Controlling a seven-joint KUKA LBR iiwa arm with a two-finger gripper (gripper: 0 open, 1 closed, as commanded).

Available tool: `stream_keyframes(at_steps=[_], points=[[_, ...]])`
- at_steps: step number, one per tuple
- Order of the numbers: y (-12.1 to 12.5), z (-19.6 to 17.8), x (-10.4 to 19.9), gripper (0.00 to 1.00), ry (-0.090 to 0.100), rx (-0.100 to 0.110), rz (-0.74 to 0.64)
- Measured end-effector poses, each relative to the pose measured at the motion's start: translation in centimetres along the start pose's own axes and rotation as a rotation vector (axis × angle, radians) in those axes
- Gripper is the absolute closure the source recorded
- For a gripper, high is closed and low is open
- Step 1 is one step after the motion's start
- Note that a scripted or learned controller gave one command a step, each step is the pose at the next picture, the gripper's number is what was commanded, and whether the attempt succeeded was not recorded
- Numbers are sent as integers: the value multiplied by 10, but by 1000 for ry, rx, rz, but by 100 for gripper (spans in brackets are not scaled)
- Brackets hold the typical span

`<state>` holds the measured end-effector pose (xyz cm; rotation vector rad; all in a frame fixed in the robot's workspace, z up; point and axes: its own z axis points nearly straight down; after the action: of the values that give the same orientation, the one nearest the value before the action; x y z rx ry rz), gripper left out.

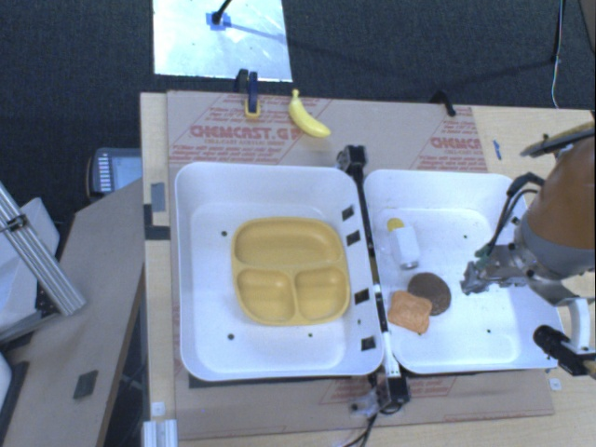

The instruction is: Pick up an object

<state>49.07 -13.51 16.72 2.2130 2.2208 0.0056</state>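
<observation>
Gripper [477, 277] low over the right white bin [466, 347], just right of the objects; whether it is open or closed cannot be told.

The small white bottle with a yellow cap [403, 242] lies in the bin's left half, long axis running toward the far rim, cap farthest. Nearer lie a round brown disc [432, 291] and an orange cracker-like square [410, 312], touching. Bare floor opens right and front.

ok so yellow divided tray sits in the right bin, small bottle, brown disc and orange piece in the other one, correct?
No: the camera view shows the yellow divided tray in the left bin. The small bottle, brown disc and orange piece lie in the right bin.
</observation>
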Motion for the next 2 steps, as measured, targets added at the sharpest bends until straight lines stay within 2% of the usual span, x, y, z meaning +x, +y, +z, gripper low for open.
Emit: stream_keyframes(at_steps=[1, 2], points=[[-1, -43, 2, 100, 1, 2, -1], [-4, -103, -5, 100, -1, -2, 0]])
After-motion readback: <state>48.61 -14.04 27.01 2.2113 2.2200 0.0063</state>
